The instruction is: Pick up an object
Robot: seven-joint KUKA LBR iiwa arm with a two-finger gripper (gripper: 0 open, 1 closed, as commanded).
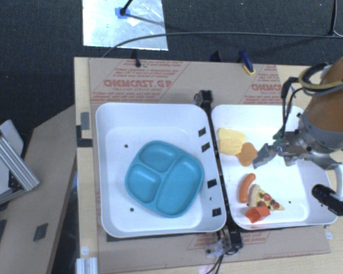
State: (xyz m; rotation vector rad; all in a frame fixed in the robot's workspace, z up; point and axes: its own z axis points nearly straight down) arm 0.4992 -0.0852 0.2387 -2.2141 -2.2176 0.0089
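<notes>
Here, one moment over the bench, as the fixed overhead camera has it.

Camera view: a grey arm with an orange band reaches in from the right over the right-hand white bin (pixel 291 116).

Gripper: the gripper (pixel 264 155) hangs low over the right bin, its dark fingers (pixel 262 156) pointing toward the bin's divider side; they look slightly parted at the tips, with nothing seen between them.

Nearest object: a small orange-brown toy food piece (pixel 248 153) lies just beside the fingertips, on the far side from the arm; whether they touch it cannot be made out.

Beyond it: a pale yellow toy piece (pixel 231 140) sits touching the orange-brown one, farther from the gripper.

Below the gripper in the picture: a toy sausage (pixel 246 187), a toy pizza slice (pixel 267 199) and a small red block (pixel 256 213) lie close together, near but apart from the fingers.

Progress: by the look of it, nothing is lifted yet; the approach appears made, while closing on a piece and raising it remain.

Surroundings: far from the gripper, across the divider, the left white bin (pixel 114 130) holds a blue compartment plate (pixel 164 178).

In the way: the two pieces lying against each other may crowd a clean grip on either; the divider clips (pixel 205 147) stand past them.
</notes>
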